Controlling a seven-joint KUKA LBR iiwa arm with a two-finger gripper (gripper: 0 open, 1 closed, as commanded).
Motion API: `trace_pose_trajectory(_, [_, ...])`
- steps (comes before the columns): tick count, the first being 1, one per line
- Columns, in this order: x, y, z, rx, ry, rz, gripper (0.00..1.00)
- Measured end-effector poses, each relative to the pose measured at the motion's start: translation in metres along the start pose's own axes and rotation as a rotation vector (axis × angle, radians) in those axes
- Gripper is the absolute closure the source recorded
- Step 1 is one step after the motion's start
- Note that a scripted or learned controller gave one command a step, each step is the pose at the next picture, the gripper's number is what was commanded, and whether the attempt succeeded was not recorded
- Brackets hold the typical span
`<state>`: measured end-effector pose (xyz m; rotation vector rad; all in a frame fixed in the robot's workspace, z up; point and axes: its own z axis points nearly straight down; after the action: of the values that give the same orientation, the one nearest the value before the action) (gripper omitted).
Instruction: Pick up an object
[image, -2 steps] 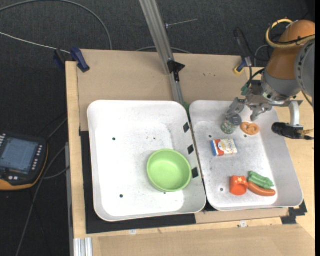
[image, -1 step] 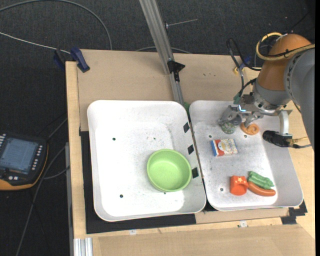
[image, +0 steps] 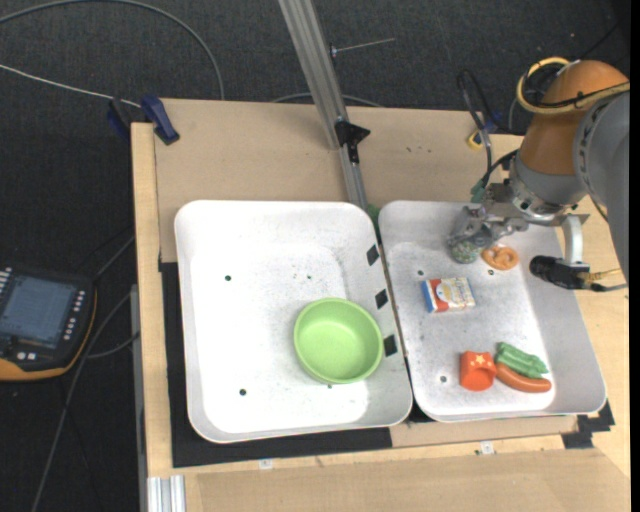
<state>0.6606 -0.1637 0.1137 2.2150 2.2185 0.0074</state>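
Observation:
My gripper (image: 468, 243) hangs over the far part of the right bin (image: 570, 340), reaching in from the right. Just to its right lies a small orange ring-shaped piece (image: 501, 258). A small red, white and blue box (image: 447, 294) lies in the middle of the right bin, a little nearer than the gripper. At the bin's near right sit an orange-red piece (image: 477, 370), a green piece (image: 521, 359) and an orange carrot-like piece (image: 524, 381), close together. Nothing shows between the fingers.
The left bin (image: 230, 300) holds a light green bowl (image: 338, 340) at its near right. A metal pole (image: 325, 90) rises from the bench behind the bins. Black clips (image: 383, 298) sit along the seam between the two bins.

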Motion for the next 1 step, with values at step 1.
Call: trace_pose_trajectory(1, [-0.0004, 0.0013, -0.0639, 0.002, 0.000, 0.001, 1.00])
